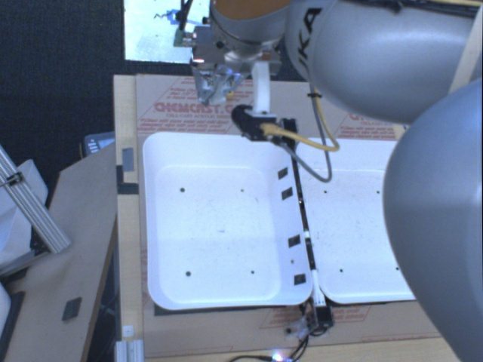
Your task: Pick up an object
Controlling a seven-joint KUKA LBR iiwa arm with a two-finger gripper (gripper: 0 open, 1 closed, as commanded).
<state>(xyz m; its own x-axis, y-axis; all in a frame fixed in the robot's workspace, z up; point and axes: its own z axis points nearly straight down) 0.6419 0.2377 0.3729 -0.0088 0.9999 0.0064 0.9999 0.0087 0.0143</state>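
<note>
White left bin (162, 225): we are seeing no object in it. Claw (215, 89) is hanging beyond its far edge; its opening we cannot tell.

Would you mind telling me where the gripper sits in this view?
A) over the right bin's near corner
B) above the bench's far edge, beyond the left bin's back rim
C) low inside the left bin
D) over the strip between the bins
B: the gripper hangs over the printed cardboard past the back rim of the left bin, not over either bin's floor.
</note>
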